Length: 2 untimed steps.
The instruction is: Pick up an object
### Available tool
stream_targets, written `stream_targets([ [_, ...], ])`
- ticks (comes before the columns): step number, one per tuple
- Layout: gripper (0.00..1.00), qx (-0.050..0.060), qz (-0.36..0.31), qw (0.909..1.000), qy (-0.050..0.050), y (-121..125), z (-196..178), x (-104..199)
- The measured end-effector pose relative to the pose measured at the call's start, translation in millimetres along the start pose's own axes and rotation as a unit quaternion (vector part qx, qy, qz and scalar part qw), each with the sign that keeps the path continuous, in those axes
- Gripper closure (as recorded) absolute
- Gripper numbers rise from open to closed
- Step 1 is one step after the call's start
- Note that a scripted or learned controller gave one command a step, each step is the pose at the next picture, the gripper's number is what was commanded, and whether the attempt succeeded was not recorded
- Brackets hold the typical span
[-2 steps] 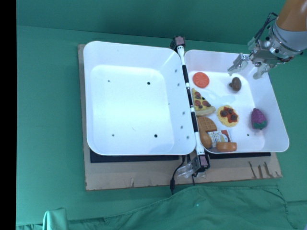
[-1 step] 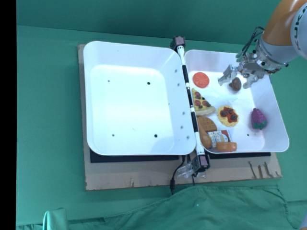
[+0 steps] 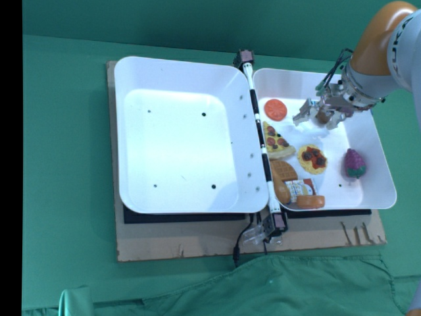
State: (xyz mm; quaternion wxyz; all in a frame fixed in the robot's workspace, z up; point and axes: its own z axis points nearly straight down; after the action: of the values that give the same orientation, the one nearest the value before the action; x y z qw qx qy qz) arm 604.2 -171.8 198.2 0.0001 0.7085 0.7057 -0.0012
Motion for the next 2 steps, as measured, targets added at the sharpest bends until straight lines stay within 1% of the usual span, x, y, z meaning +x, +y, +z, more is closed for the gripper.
stream_targets([
  [1, 0.0, -0.004, 0.0, 1.0, -0.001, 2.4, 13.8, -2.0],
  [2, 1.0, -0.012, 0.001, 0.9999, -0.004, 5.0, -1.7, -4.2],
])
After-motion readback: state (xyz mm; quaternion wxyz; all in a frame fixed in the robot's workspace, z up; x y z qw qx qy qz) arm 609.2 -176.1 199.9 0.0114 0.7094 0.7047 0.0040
